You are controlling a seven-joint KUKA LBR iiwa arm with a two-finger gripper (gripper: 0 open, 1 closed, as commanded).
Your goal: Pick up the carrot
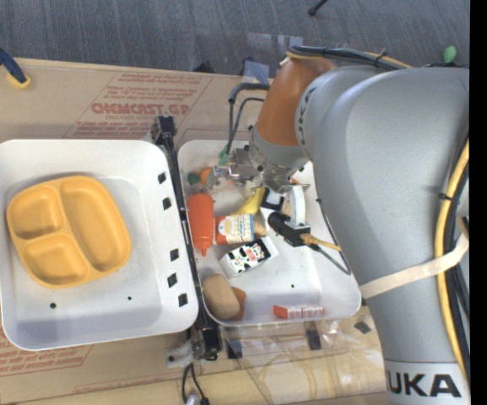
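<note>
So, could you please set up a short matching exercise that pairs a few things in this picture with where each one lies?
Things:
1. yellow divided tray
2. carrot
3. brown potato
4. blue clamp

Places:
A. near corner of the right bin, by the divider
B. far left corner of the cardboard
C. along the left wall of the right bin
D. in the left bin

Pairs: 1-D, 2-C, 3-A, 4-B

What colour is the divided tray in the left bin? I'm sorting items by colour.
Yellow-orange, plain with no pattern. The divided tray shows clearly in the camera view.
</note>
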